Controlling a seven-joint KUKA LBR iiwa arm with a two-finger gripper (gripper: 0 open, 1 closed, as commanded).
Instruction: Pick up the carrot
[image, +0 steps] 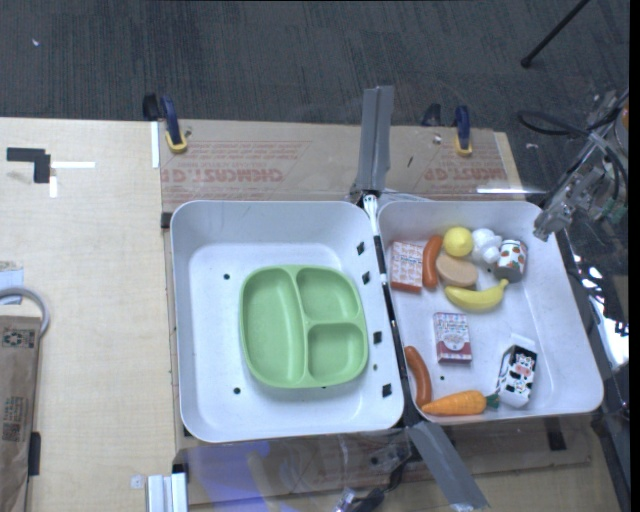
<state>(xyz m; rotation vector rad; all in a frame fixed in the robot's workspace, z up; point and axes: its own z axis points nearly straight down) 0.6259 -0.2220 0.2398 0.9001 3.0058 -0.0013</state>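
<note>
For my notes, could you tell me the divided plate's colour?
Light green plate, seen in the camera view.

You're looking down from a single fixed camera set high above the counter (90, 300), tilted at a slant — the far edge runs along the top of the frame, with dark floor (250, 50) beyond. It stands far enough back to take in both white bins whole — the left bin (200, 230) mid-frame, the right bin (560, 330) toward the right edge.

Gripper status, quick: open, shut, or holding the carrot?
Gripper: at the right bin's far right edge; open or shut cannot be told. The carrot lies in that bin, not held.
</note>
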